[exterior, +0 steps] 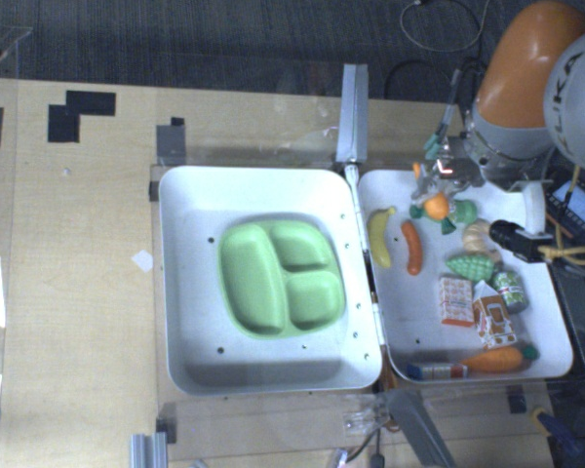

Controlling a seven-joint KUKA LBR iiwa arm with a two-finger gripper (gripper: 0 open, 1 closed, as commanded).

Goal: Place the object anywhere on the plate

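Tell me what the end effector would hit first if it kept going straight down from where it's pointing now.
Probably the small orange fruit in the right bin: the end effector sits just above it, pointing down. Depth is hard to judge from this slanted view, so it might instead land on the bin floor beside it.

We see even, fairly bright overhead light, with soft shadows only along the inner walls of the white bins (256, 181). A pale streak of glare marks the surface (68, 261) at far left. Small items look soft and slightly blurred.
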